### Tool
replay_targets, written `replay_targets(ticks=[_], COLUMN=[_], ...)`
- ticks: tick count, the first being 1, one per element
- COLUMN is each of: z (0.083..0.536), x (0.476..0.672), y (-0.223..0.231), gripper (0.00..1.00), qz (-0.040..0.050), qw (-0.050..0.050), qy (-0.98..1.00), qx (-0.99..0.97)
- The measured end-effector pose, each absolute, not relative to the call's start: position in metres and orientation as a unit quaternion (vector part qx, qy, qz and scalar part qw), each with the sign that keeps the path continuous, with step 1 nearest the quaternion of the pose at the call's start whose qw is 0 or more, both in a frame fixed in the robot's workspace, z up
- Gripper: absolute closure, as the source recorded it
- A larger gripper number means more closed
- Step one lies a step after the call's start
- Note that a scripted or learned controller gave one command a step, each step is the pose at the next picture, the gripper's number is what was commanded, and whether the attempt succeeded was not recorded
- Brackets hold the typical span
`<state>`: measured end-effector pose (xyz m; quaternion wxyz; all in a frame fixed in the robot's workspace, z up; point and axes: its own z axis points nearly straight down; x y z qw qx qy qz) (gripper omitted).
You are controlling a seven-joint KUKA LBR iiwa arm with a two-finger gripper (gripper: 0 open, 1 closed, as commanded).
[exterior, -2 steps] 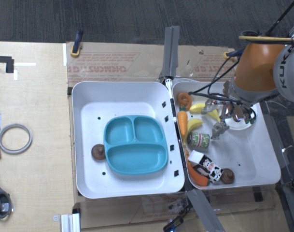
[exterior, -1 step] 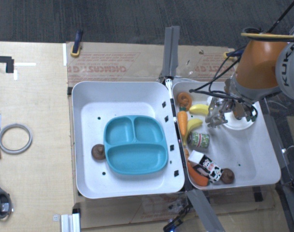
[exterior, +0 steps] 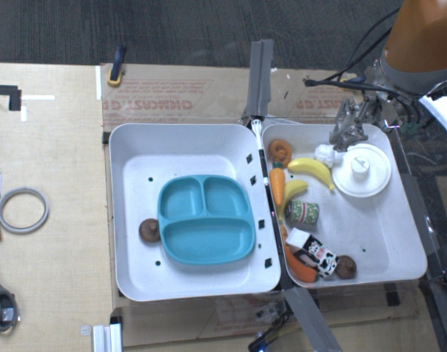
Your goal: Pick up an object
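Cow toy and brown ball sit at right bin's near edge, far from fingers hovering narrow and empty beside white lid and banana, likely targets.

A teal tray and a brown ball lie in the left bin. The gripper hangs over the right bin, beside a banana and a white lid.
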<state>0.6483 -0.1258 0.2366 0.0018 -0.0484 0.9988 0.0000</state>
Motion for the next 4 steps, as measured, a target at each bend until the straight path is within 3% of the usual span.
replay_targets(ticks=[1, 2, 3, 4], z=[0.13, 0.131, 0.102, 0.093], x=[0.595, 0.595, 0.648, 0.548], y=[-0.213, -0.212, -0.186, -0.138], gripper=[1.0, 0.0, 0.0, 0.0], qz=[-0.0001, -0.0002, -0.0007, -0.0003], qw=[0.001, 0.002, 0.004, 0.002], qy=[0.997, 0.997, 1.0, 1.0], qx=[-0.083, -0.083, -0.028, 0.018])
